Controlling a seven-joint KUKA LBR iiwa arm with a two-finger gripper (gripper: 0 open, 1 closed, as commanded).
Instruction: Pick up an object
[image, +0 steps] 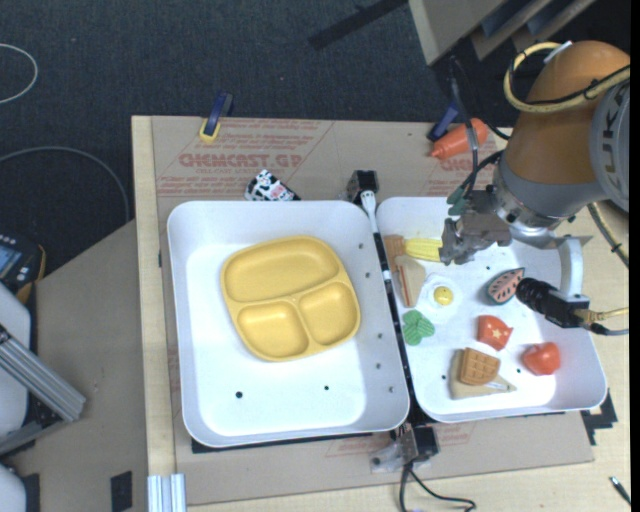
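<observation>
My grey two-finger gripper (458, 243) hangs over the upper part of the right shallow white bin (578, 395), and from this slanted angle I cannot tell how it is set. Just at its nine o'clock lies a small yellow plastic corn cob (424, 249), very near or touching it; nothing shows as held.

Below, at about seven o'clock from me, sits a white toy fried egg with a yellow yolk (441, 295), and further down the same line a green leafy plastic piece (415, 326). Along the bin's left edge rests a tan wedge-shaped toy slice (407, 279). At my four o'clock lies a dark oval piece with a red face (505, 286). Further down that way are a red strawberry-like piece (494, 330) and a red tomato-like piece (541, 357), with a brown waffle-patterned piece (476, 368) at my six o'clock.

The left shallow white bin (200, 390) carries a yellow three-compartment plastic tray (290, 296), well apart at my nine o'clock.
</observation>
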